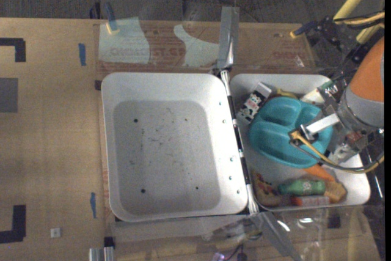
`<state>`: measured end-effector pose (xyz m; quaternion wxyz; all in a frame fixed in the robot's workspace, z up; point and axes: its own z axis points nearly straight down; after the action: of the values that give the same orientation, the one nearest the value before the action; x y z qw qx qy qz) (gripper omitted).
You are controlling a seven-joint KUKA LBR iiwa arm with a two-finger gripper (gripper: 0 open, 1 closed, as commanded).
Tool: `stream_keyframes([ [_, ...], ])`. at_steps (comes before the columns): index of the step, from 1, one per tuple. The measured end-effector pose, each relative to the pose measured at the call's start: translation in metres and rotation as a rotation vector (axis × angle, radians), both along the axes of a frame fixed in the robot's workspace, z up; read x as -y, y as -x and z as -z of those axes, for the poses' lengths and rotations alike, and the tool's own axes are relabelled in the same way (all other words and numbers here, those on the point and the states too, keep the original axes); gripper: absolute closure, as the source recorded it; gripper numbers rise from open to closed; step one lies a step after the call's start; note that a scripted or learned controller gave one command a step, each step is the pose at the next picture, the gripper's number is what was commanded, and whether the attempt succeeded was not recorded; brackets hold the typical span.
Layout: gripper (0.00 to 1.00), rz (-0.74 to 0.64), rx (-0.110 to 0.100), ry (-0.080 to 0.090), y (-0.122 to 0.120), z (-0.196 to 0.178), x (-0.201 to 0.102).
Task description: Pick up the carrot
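In the camera view, the teal bowl [282, 131] sits in the middle of the right bin [361, 191] and is the largest thing there. The carrot [319, 173] lies just off the bowl's front right edge as a short orange taper, close against the bowl's rim. In front of the carrot, farther from the bowl, a green bottle [302, 186] lies on its side, with a red thing [309, 200] along the bottle's front side. A black and white carton [251, 106] lies at the bowl's rear left, touching or nearly touching it. The grey arm [371, 85], with its orange band, comes in from the right of the bowl, and the gripper [349, 141] hangs just beyond the bowl's right edge, above the bin floor. The wrist covers the gripper's working end, so I cannot tell whether it is open or closed. The carrot is not inside the gripper: it lies apart from it, toward the front and slightly back toward the bowl. To the left of the bowl, past the shared bin walls, the left bin [116, 91] shows a floor marked with dark specks
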<state>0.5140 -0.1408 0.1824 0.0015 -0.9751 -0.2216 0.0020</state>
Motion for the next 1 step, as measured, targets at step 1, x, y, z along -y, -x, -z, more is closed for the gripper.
stream_keyframes([
  [1, 0.00, 0.000, 0.000, 0.000, 0.0000, 0.0000, 0.0000],
])
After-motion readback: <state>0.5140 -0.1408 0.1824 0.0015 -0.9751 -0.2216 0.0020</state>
